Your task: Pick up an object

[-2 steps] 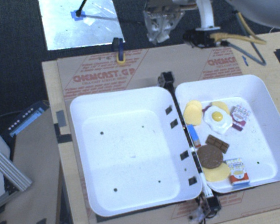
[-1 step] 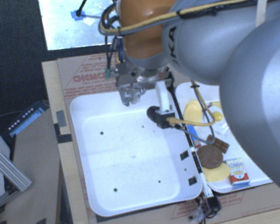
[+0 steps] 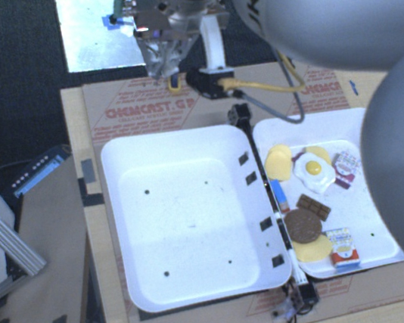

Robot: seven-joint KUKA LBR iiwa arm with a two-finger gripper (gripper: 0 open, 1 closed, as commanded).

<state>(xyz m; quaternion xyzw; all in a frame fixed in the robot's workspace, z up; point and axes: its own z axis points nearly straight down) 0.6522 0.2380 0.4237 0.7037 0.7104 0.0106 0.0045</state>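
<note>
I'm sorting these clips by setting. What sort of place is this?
Most likely a robotics lab test bench, not a kitchen: a grey arm reaches over two white bins set on cardboard with loose cabling, and the food in the right bin, like the fried egg, looks like toys.

Toy foods (image 3: 312, 200) (flat) in right bin (image 3: 360, 123)

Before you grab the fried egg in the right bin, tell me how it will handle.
The fried egg looks flat and thin, so probably light and hard to pinch. It overlaps neighbouring pieces, so a push would likely shift them too. Its glossy yolk hints at slick plastic.
</note>
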